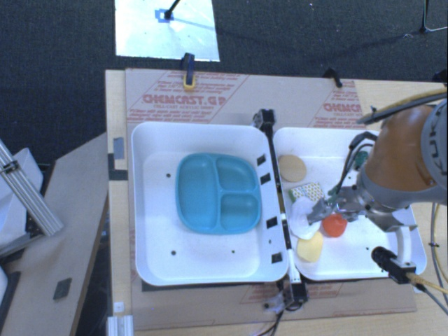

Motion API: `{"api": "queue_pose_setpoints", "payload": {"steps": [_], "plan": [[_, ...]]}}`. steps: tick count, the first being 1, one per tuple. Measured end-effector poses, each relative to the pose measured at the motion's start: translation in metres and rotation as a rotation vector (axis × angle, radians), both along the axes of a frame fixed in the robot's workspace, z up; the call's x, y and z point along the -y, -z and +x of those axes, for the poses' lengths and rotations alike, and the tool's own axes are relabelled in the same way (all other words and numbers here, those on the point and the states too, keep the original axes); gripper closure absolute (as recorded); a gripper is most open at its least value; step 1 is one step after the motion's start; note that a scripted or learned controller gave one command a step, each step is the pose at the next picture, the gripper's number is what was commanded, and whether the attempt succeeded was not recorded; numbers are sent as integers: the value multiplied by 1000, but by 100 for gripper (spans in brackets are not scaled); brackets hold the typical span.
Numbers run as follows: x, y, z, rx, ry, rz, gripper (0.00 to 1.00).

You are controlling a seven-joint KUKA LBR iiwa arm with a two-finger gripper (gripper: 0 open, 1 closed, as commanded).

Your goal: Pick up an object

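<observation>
Candidate target: small round red-orange object (334, 225) in the right shallow white bin (350, 261), roughly mid-bin. Everything below is placed relative to it.

Gripper (323, 212): metal tip sits just up-left of the red object, close to or touching its upper-left edge. Can't tell from this angle whether it's spread or pinched, and nothing is visibly held. The grey arm with the orange band (402, 156) comes in from the upper right of the red object, so the object lies just down-right of the tip, tucked partly under the wrist. The object looks round, no clear long axis, so approach angle probably doesn't matter much; my read is the tip needs a small shift down-right before closing.

Neighbours:
- pale yellow rounded lump (311, 246), just down-left, near but apart
- flat white disc (302, 214), left, partly under the tip
- small grey-and-white patterned piece (308, 190), up-left
- tan round flat piece (292, 167), further up-left, near the bin's top-left corner

Surface: smooth white bin floor, low walls. Left side is crowded; free floor lies to the right and below.

Beyond: left shallow white bin (150, 208) holds a blue plastic three-compartment tray (215, 192), well apart to the left. Both bins sit on a cardboard sheet (231, 93) on the bench.
</observation>
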State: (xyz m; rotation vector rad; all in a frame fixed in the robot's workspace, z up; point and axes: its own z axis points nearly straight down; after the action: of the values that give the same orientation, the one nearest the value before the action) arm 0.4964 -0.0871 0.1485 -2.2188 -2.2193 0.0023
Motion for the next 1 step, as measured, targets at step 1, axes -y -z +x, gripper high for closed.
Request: {"api": "queue_pose_setpoints", "payload": {"steps": [1], "plan": [[1, 56, -1, 15, 4, -8, 0]]}}
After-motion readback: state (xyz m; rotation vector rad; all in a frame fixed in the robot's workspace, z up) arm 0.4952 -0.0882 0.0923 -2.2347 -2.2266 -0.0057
